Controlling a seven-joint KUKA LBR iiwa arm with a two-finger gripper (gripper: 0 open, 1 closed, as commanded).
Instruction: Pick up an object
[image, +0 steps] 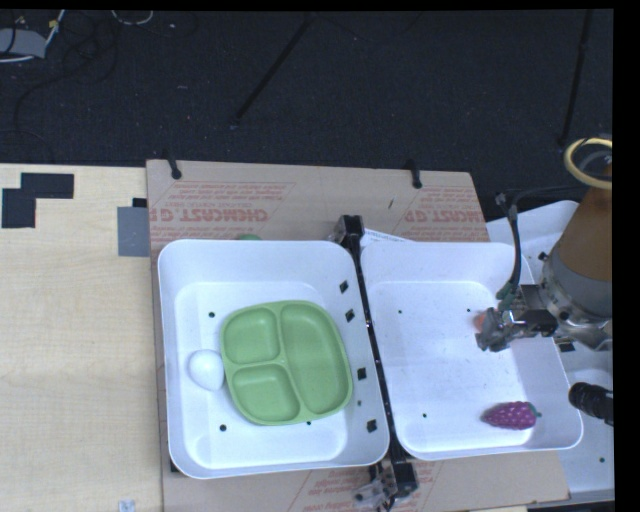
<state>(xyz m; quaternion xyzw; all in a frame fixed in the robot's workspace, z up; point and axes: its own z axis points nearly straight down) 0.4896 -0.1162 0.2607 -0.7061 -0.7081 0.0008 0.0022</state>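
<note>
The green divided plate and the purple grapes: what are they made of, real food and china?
Green plate: probably plastic; even matte colour, soft moulded ridges between three compartments. Purple grapes: likely a plastic or rubber toy; uniform colour, lumpy moulded cluster. Neither can be confirmed by look alone.

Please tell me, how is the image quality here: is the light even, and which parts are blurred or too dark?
Camera view: light is even on both white bins, soft shadows under the green divided plate; the claw is slightly blurred; the purple grape bunch is small and soft; the background above the bench is very dark.
</note>
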